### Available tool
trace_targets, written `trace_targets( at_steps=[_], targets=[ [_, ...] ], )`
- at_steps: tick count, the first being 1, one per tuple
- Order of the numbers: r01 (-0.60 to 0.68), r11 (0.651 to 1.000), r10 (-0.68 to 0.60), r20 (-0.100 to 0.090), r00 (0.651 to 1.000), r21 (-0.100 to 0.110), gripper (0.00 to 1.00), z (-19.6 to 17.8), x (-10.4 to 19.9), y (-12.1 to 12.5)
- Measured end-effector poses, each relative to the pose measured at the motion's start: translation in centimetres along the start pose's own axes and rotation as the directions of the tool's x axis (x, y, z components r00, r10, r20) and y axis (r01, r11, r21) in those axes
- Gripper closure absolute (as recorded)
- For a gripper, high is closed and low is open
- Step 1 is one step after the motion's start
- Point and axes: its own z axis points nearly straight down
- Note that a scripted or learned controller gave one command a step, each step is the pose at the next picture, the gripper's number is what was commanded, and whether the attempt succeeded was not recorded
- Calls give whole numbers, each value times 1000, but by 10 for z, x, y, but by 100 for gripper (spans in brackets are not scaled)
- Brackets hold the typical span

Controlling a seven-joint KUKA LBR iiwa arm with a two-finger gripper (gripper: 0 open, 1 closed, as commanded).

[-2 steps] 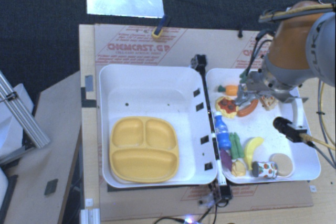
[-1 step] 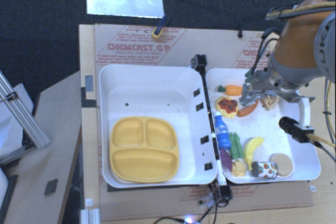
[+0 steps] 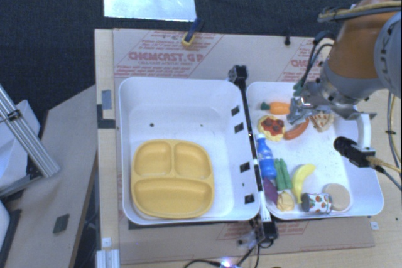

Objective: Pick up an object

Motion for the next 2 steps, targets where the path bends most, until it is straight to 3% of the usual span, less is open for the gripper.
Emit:
trace_targets(
  at_steps=[2],
  targets=[
    [4,1000,-4,-1,1000,0,100,-7,11,-3]
  ],
)
